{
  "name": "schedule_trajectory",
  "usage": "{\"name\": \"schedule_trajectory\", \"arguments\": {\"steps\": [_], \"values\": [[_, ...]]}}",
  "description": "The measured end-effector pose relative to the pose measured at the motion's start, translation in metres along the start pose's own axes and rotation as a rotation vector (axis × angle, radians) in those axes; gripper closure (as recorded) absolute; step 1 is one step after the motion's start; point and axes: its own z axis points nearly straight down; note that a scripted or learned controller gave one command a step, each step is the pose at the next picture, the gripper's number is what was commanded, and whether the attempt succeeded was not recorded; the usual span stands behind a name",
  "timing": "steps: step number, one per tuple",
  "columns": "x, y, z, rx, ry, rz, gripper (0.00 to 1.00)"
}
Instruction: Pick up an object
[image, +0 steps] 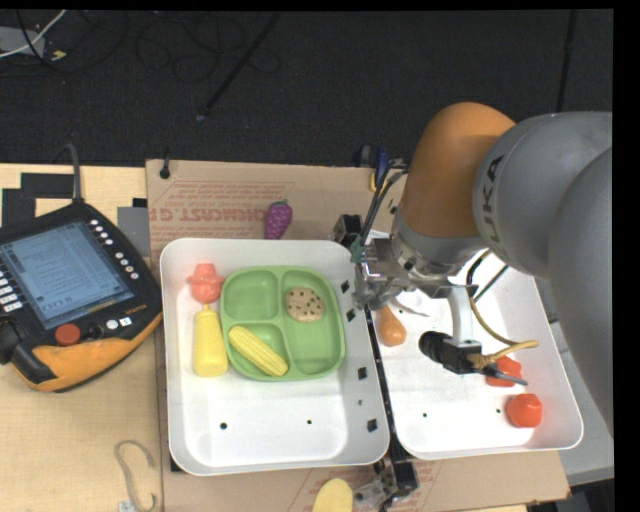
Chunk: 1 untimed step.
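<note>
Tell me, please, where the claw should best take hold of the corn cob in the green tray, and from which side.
Probably grip the corn cob across its middle, coming straight down from above. It lies flat and slanted in the lower left compartment of the green tray, so its long sides are free, while the compartment walls crowd its ends.

The arm is bulky matte grey with dark lettering, an orange band, and thin cables trailing below.
</note>
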Motion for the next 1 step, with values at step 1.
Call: {"name": "schedule_trajectory", "arguments": {"steps": [1], "values": [[0.0142, -0.0051, 0.0001, 0.003, -0.002, 0.004, 1.00]]}}
